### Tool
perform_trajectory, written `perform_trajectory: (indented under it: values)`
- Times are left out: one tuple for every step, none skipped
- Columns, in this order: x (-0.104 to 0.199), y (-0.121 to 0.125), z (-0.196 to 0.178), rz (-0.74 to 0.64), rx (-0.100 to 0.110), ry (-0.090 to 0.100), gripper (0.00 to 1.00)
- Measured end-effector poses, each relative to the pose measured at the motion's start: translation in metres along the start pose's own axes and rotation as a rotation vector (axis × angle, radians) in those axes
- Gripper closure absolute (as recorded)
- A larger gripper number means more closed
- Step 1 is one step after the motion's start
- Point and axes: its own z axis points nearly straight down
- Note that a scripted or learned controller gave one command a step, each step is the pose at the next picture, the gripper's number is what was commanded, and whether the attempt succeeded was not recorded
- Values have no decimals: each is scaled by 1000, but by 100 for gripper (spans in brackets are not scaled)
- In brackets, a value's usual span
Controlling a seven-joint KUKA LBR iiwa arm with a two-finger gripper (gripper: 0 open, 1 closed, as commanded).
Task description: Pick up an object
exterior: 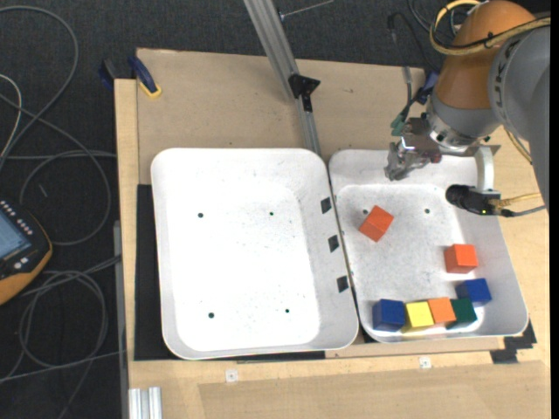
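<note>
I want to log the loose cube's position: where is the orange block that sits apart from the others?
The orange block lies in the right bin, in its upper left part, below the claw and apart from the blocks along the lower edge.

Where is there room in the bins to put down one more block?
The left bin has a wide bare floor from wall to wall. In the right bin, there is open floor between the lone orange block and the row of blocks along the near wall. That near right corner is crowded.
</note>
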Motion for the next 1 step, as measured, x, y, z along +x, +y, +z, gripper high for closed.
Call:
perform_trajectory:
  values:
    - [0, 0, -45, 0, 0, 0, 100]
